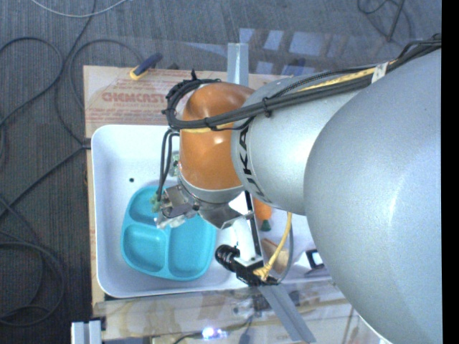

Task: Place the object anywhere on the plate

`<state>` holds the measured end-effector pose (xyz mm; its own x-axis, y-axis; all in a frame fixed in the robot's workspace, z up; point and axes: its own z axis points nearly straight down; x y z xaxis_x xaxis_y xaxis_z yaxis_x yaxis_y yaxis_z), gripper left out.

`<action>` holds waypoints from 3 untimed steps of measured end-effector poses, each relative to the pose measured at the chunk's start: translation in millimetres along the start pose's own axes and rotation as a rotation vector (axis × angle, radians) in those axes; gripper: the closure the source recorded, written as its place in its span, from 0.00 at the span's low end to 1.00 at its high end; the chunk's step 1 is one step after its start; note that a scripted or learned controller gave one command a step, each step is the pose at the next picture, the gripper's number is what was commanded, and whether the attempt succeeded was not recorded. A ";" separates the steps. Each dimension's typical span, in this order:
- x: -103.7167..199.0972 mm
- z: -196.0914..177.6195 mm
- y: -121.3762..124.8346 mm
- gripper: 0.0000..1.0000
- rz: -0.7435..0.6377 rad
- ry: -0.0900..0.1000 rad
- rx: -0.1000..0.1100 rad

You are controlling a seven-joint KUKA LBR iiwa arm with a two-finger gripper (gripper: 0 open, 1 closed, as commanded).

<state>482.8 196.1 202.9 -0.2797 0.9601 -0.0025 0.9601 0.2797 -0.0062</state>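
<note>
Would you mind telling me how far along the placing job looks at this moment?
The gripper is already over the blue plate in the left bin. Something small and greenish sits at its tip, but a firm hold cannot be confirmed. No object lies on the plate's visible compartments, so the release remains.

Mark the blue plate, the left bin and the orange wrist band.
blue divided plate (154,253): camera view, floor of its lower-left compartment.
left white bin (115,163): camera view, bare floor above the plate.
orange band (208,149): camera view, middle of its curved face.
</note>
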 end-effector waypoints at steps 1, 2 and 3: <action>-27.8 -92.0 47.2 1.00 -0.030 -0.002 -0.004; 25.5 -14.0 6.7 1.00 -0.142 0.002 -0.001; -42.1 16.8 63.8 1.00 -0.299 -0.001 -0.003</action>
<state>555.8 173.5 185.8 -0.5504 0.8349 -0.0019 0.8349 0.5504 -0.0041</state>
